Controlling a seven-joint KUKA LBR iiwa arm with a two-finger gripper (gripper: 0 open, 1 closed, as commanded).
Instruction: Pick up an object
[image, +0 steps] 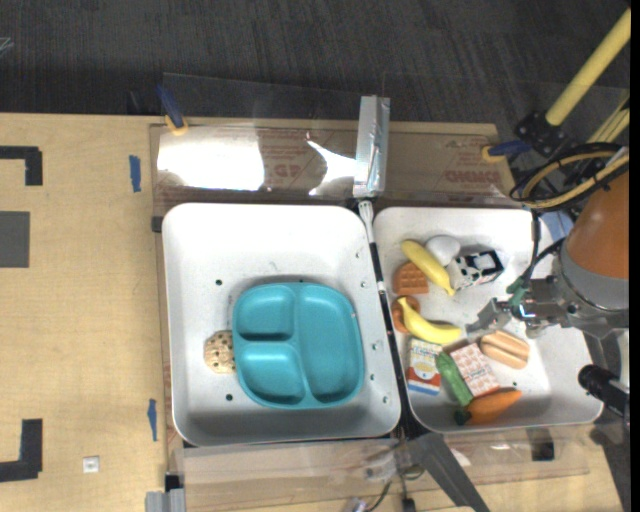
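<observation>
- Over the right bin (545, 395), in the camera view, the pincer (497, 313) hangs low at the end of the grey arm (590, 275) that comes in from the right; its metal tip points left, toward the heap of toy food.
- Whether the pincer is released or clenched I cannot tell; nothing shows gripped in it.
- The nearest thing is the hot dog (505, 349), just below and a little right of the tip; its long axis runs roughly left to right, a smooth pink sausage in a tan bun.
- A lower banana (425, 324) lies just left of the tip, curved, glossy yellow, its long axis running left to right.
- An upper banana (428, 266) lies up and left, slanted, beside an orange piece (410, 281).
- A black-and-white toy (475, 265) sits above the tip, near the bin's far wall.
- Toward the near wall lie a printed box (472, 372), a small carton (424, 366), a green stick (452, 380) and a carrot (490, 403), crowded and touching.
- In the left bin (200, 250) a teal divided plate (297, 343) rests flat, with a cookie (219, 351) against its left edge.
- My judgement: the hot dog or the lower banana suits the grasp best.
</observation>
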